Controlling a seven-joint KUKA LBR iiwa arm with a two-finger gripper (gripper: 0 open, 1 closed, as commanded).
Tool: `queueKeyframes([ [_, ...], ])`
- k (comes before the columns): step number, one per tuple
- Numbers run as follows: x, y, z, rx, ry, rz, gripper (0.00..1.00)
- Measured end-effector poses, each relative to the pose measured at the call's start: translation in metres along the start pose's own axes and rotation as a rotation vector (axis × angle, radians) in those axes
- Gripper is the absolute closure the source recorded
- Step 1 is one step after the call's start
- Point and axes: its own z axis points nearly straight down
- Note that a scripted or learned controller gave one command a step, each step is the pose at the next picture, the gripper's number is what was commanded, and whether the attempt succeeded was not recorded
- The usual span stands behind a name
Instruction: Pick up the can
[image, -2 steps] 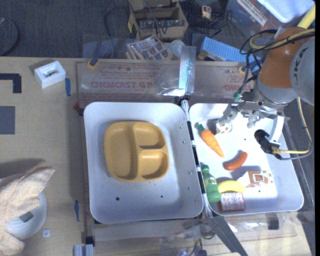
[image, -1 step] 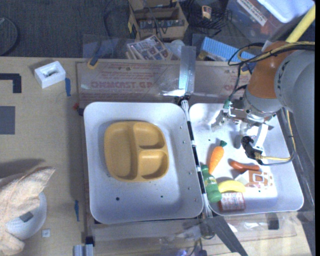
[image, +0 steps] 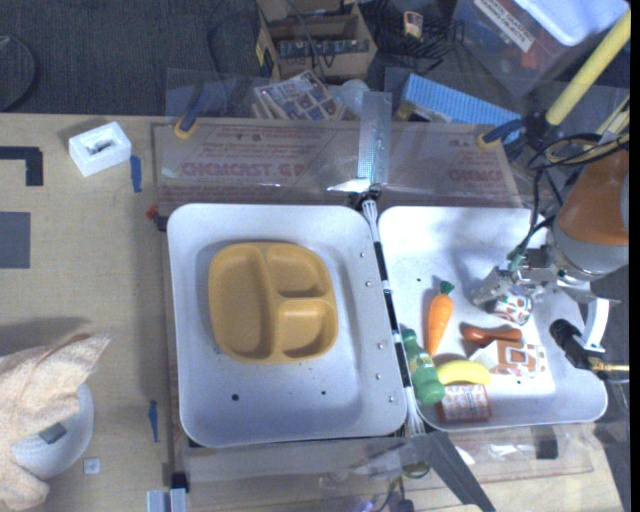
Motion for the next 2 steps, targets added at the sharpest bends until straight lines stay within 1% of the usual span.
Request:
queueKeyframes([
  [1, -0.0018, 0.0012, -0.0116, -0.006, -0.001, 0.004, 1.00],
  [2, -0.0017, 0.0012, -0.0115, -0.006, -0.001, 0.004, 0.00],
])
